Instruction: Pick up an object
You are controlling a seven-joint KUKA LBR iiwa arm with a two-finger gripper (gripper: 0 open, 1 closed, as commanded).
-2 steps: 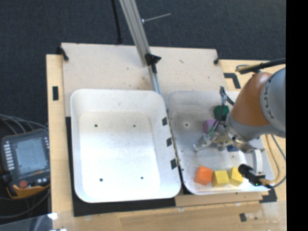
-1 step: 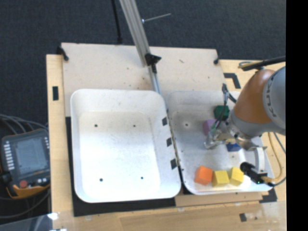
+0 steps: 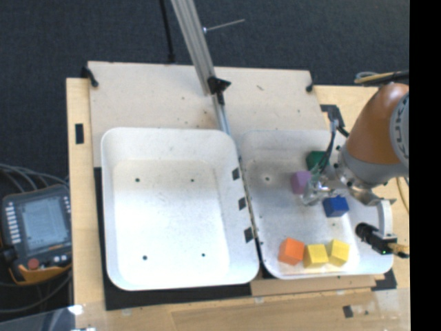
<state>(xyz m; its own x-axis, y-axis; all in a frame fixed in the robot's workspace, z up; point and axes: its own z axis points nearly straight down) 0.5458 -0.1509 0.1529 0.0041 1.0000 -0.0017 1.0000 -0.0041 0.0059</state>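
Judging from how things lie, no object has been lifted yet: the gripper [image 3: 318,190] is lowered into the right bin [image 3: 275,150] among a purple block [image 3: 300,181], a green piece [image 3: 317,160] and a blue cube [image 3: 335,206], and nothing is seen raised clear of the floor. Along the near wall an orange block [image 3: 291,251] and two yellow blocks [image 3: 328,254] are left lying. Whether anything is clasped cannot be told, since the tool's tip is masked by the wrist. The left bin [image 3: 110,185] is seen alongside.
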